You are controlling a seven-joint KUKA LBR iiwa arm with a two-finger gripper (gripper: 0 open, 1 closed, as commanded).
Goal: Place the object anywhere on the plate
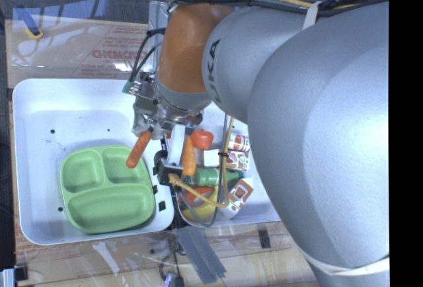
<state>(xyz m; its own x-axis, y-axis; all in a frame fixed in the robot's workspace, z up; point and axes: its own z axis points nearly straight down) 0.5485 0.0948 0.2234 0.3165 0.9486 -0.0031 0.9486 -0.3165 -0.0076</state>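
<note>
Down at the left bin (39,107), the jaws (147,130) are pinching the upper end of an orange sausage (137,149), which hangs tilted, its lower end over the upper right corner of the green plate (106,190). Whether that lower end touches the plate I cannot tell. The plate, with three compartments, lies flat in the lower part of the left bin. The grey arm (310,120) with its orange band (188,47) covers much of the right bin (264,209), where a heap of toy food lies: a carrot (189,157), a red piece (201,140), a green piece (205,178) and small printed cartons (239,147). Both bins sit on the worktop (86,47).
</note>
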